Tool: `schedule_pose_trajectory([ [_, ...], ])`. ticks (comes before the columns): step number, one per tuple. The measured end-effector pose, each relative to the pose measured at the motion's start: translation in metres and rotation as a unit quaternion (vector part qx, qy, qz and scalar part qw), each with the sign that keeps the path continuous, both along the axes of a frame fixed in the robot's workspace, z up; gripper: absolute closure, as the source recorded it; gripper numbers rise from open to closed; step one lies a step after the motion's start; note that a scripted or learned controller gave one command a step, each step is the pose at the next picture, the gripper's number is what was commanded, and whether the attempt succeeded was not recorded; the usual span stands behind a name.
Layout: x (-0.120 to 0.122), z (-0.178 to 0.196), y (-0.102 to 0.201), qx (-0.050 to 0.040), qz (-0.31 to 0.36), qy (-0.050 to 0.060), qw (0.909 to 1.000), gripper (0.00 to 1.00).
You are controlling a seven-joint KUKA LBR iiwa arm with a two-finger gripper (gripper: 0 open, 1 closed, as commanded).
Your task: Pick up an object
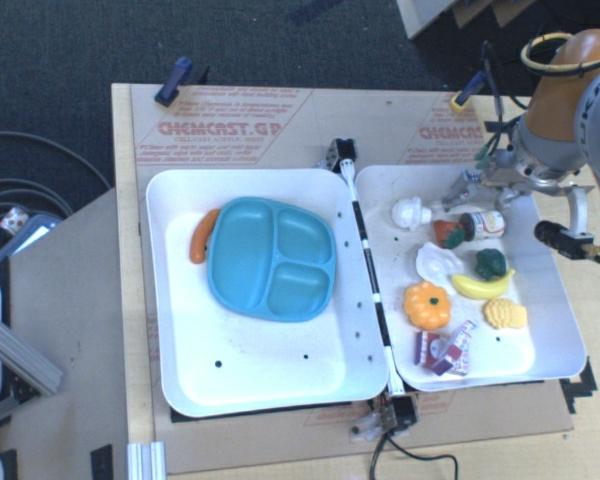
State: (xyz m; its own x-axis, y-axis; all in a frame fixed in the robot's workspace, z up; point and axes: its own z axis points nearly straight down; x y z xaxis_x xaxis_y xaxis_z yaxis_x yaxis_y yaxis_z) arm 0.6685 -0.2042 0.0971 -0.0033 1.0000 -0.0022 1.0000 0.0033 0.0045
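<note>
Closest to the camera is the bottom rim of the left bin [270, 400], white and shallow. Inside that bin sits a blue tray with three sections [272, 258]. An orange toy carrot [200, 236] lies just to the left of the tray, touching its edge. To the right of the tray is the right bin [560, 338], full of toys. Nearest the tray there is a white round toy [410, 211], then a white crumpled thing [438, 262], an orange pumpkin [427, 305] and a red and white packet [446, 349]. Farther right lie a small bottle with a red end [470, 227], a dark green toy [491, 262], a yellow banana [480, 285] and a yellow corn [506, 314]. The gripper [477, 190] hangs just above the bottle, far right of the tray. Its fingers look spread apart and pinch nothing.
</note>
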Motion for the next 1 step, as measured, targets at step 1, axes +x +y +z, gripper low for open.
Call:
schedule_pose_trajectory([
  [1,-0.002,-0.0123,0.0343,0.0017,-0.001,0.003,1.0,0.0],
])
